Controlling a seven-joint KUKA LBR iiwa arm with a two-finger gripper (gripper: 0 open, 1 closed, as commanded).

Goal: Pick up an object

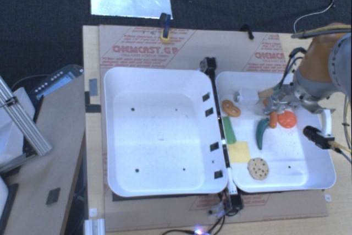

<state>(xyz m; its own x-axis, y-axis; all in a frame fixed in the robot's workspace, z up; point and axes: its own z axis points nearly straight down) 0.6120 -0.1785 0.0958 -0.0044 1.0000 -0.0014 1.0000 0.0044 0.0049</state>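
Camera view: I look down on two white bins side by side on the counter (137, 41); I place everything against the divider (217, 129) between them.
Left bin (159, 129): left of the divider, its white floor marked with a few dark dots.
Green strip (228, 129): just right of the divider, lying along it, with a yellow square (238, 152) touching its lower end.
Pretzel (231, 108): near the divider's upper half, flat on the right bin (308, 176) floor.
Cookie (258, 168): below the yellow square, a little further from the divider.
Green pepper (260, 132): about midway across the right bin, curved, its top end close under my pincer.
Handling, as I judge it: these look like light, stiff toy foods with smooth skins, so slippery; the pepper's thicker middle, taken across its width, seems the surest hold.
Orange piece (273, 120) and red-orange tomato (286, 119): well right of the divider, side by side, right at my pincer's tip.
My pincer (276, 104): low in the right bin, furthest from the divider, above the orange piece; whether I touch it, how far I am open, and whether I hold anything, I cannot tell.
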